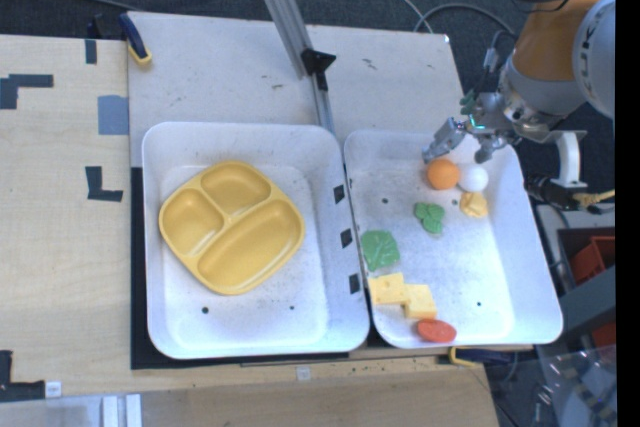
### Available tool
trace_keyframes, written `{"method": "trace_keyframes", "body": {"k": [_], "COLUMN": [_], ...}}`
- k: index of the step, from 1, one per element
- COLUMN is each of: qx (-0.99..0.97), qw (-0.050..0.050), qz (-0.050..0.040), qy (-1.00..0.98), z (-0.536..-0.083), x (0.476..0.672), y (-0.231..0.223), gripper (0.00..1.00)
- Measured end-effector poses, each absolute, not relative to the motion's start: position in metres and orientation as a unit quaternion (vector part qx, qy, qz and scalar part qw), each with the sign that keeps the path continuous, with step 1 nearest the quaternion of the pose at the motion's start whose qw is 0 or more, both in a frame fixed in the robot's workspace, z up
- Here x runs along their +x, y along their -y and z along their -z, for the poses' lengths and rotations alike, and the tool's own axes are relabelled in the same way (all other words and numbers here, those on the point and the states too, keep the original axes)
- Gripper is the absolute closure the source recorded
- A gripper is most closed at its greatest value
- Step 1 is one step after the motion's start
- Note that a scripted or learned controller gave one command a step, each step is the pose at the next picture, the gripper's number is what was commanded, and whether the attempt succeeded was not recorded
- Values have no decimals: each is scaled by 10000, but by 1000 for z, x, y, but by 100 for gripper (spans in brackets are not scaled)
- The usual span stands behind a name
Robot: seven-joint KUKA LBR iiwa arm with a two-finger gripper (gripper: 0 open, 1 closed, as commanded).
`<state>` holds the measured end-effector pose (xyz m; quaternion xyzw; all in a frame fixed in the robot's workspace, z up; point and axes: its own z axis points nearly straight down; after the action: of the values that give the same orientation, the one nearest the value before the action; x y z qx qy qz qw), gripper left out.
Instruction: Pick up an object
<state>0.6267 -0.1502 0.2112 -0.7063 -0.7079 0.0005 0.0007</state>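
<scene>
Gripper (463, 142) hangs open and empty just above the orange ball (442, 175), mid-approach; next it must descend and close.

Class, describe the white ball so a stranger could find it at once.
Look in the right bin, near its far edge, just below the end effector. The white ball sits between the orange ball and a yellow piece; it alone is white.

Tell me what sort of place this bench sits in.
Most likely a robotics lab set up for grasping trials. Two white bins sit side by side on a wooden bench, toy food such as an orange ball lies in the right one, and the arm's tool reaches in.
</scene>
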Motion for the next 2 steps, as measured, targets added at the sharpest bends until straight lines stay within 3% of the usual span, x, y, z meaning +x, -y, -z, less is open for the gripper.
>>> {"method": "trace_keyframes", "body": {"k": [1,2], "qx": [-7055,-7049], "qw": [4,14], "qz": [-5,3], "qy": [7087,7093], "z": [-221,-233], "x": [627,605], "y": [149,97], "gripper": [100,100]}}
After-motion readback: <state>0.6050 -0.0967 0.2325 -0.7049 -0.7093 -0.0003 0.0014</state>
